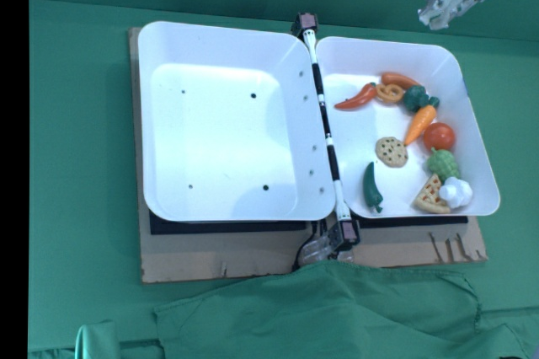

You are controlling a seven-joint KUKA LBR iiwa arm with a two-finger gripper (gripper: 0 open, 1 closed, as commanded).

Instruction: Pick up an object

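Camera view: two-finger gripper (440,10) hangs above the far right corner of the shallow white right-hand bin (477,148); you cannot tell how its fingers stand. Stock in that bin — orange plastic carrot (419,123), red tomato (439,136), round tan cookie (392,151), dark green pepper (371,188). Choose the cookie — it lies apart from the cluster; descend straight.

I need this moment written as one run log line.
phase: before pick | gripper: above far right corner, outside right bin, holding nothing | toy food: in right bin | left bin: untouched
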